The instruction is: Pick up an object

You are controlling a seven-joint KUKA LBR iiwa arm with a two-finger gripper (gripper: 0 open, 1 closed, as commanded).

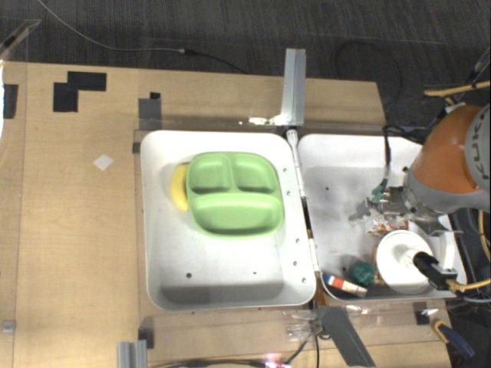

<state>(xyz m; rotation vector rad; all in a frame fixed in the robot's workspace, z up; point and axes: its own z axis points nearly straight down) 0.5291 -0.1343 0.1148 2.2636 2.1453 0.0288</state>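
My gripper [377, 208] hangs low over the middle of the right bin [337, 167], below the grey wrist and its orange band. A small brownish thing [381, 223] lies right under it, too small to identify. In the bin's near right corner rests a white round cup-like object [399, 263]. To its left lie a dark green lump [360, 273] and an orange-and-white marker [345, 284] along the near wall. The left bin [222, 278] holds a green divided plate [234, 192] with a yellow thing [178, 188] sticking out from under its left edge.
A metal post [294, 87] stands at the far end of the wall between the two bins. The arm's body covers the right bin's right side. Bare floor shows in the right bin's far left part and in the left bin's near half.
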